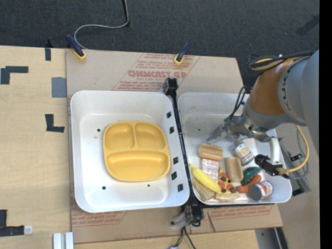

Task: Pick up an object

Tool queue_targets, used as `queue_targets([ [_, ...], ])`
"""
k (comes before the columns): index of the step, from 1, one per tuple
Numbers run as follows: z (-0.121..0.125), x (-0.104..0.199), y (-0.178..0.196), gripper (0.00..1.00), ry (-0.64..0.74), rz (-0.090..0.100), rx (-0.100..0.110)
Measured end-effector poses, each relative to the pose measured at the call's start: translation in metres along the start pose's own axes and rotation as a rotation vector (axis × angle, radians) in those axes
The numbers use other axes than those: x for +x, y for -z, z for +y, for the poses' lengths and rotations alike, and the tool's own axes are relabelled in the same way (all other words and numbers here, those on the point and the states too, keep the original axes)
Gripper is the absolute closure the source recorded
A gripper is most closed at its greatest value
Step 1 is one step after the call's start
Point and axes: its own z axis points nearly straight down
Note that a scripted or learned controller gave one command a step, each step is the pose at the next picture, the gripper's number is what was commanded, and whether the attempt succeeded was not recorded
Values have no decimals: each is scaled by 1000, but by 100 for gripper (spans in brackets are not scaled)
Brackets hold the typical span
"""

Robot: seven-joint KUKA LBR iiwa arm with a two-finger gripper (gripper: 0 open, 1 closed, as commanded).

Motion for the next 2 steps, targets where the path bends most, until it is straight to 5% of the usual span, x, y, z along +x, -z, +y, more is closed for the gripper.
queue_targets([
  [1,-9,51,0,0,3,1,-2],
  [2,-9,51,10,100,2,0,-4],
])
